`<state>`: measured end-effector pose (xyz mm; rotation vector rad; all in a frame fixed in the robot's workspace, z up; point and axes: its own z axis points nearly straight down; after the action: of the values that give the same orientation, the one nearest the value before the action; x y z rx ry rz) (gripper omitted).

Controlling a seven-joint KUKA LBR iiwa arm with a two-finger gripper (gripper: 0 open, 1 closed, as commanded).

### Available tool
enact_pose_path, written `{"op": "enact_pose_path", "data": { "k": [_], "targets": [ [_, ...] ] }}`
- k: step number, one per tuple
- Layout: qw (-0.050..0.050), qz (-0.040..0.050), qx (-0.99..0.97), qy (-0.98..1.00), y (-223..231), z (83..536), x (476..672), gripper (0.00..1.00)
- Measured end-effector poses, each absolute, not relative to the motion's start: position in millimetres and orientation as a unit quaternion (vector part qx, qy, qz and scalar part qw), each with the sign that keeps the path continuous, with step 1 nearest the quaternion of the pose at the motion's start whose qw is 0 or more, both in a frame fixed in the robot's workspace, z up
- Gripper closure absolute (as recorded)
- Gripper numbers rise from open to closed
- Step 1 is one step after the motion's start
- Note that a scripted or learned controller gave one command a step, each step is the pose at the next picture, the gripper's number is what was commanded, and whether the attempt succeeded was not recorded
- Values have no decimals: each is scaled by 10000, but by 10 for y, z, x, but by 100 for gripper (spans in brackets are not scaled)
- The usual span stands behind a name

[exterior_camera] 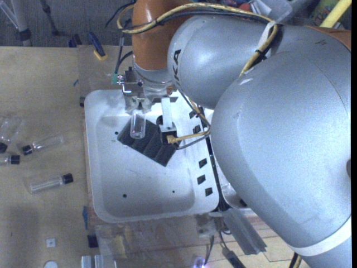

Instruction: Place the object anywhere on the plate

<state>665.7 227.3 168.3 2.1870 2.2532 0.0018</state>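
A dark ridged rectangular plate [149,145] lies turned like a diamond in the left white bin [111,205], toward its back. My gripper [138,106] reaches down from under the orange band, over the plate's upper left corner. A clear vial [137,126] hangs upright from its fingers, its lower end at or just above the plate's corner. The gripper is shut on the vial's top. The big grey arm hides the bin's right side.
Several clear vials with black caps lie on the bench left of the bin, such as one vial [50,181] and another vial [42,144]. Two small dark specks [124,195] sit on the bin floor. The arm covers the right bin.
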Motion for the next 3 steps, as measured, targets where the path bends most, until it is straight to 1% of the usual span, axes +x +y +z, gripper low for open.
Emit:
{"op": "enact_pose_path", "data": {
  "k": [1,2,3],
  "targets": [
    [2,5,8508,5256,2163,1813,6665,100],
    [5,2,7623,6473,2264,3237,6659,100],
    [-4,13,9242,3820,2229,4345,6673,100]
  ]
}}
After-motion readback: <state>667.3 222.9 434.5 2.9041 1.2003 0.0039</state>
